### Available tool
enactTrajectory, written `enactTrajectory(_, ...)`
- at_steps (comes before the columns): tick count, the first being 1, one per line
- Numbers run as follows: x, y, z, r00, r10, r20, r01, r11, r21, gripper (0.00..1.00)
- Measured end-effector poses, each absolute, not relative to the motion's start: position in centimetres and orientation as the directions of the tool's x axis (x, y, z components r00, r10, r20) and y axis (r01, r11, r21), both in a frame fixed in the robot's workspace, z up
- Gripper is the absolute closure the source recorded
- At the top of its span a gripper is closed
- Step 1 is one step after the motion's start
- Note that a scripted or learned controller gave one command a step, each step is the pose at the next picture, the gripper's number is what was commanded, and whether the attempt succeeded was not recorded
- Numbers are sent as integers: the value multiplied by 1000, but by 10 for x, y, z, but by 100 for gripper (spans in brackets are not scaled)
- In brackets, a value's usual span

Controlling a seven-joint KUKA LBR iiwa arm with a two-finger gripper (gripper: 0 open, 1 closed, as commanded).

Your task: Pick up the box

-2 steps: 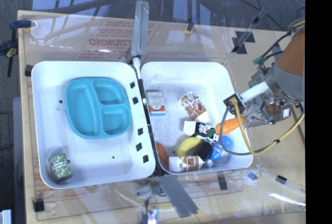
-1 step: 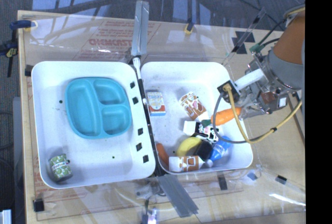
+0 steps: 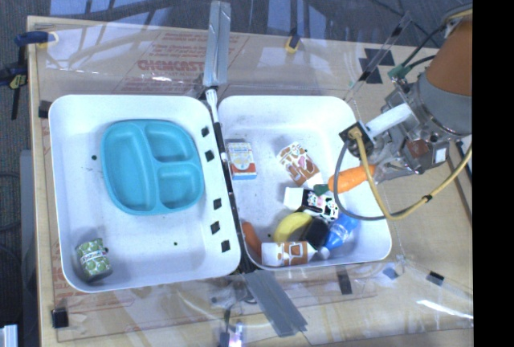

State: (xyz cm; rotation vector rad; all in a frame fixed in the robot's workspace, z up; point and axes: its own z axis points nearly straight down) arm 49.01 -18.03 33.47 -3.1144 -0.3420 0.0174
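While the gripper [image 3: 401,146] waits at the right bin's [image 3: 265,107] right rim | camera view: box [image 3: 240,158] lies far to its left by the middle wall, long side up-down | finger gap too hidden to tell

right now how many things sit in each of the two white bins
left bin: 2, a blue divided tray and a small green can
right bin: about 9, a jumbled pile with small cartons, a carrot and a banana
total: about 11
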Motion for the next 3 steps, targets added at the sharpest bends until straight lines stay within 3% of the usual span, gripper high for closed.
enactTrajectory(1, 527, -142, 381, 978, 207, -5, 207, -978, -4, 100)
enactTrajectory(2, 556, -168, 377, 977, 212, -6, 212, -977, -4, 100)
enactTrajectory(3, 480, -211, 387, 963, 269, -3, 269, -963, -5, 100)
